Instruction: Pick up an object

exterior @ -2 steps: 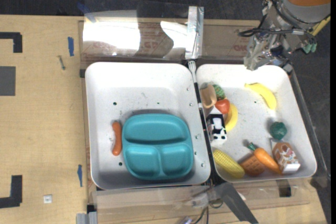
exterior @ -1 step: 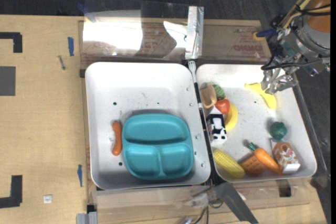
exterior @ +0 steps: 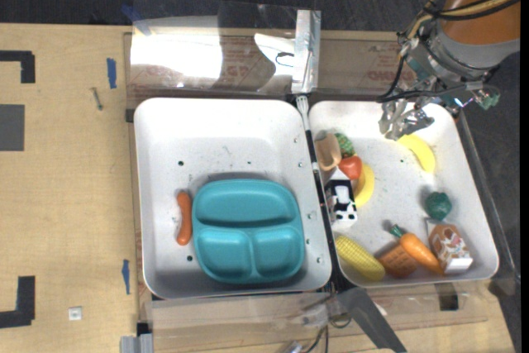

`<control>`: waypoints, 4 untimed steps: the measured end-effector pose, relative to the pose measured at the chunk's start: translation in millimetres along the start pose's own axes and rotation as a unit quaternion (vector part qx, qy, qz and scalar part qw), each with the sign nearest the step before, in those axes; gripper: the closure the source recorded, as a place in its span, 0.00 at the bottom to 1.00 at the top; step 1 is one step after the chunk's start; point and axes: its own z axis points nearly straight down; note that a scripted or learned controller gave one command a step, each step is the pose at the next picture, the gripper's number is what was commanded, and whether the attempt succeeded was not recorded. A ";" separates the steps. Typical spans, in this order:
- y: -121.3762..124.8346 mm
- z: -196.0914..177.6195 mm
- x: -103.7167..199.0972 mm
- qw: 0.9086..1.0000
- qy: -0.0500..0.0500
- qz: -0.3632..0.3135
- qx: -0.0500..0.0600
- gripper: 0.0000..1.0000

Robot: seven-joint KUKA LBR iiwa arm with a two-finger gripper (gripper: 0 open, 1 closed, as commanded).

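Red-and-white printed carton (exterior: 451,249) beside carrot (exterior: 416,248), lettering illegible

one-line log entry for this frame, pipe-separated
phase: approach | gripper: over right bin, far end, beside yellow banana | grasp: none visible | left bin: teal tray, orange sausage

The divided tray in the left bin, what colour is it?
Teal, a blue-green. The divided tray shows clearly in the camera view.
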 end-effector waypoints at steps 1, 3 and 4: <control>-9.5 -20.4 -32.6 1.000 -0.002 -0.020 0.003 1.00; -6.6 -33.9 31.8 0.994 0.001 -0.107 0.001 1.00; 0.8 -20.5 58.7 0.976 0.001 -0.216 0.000 1.00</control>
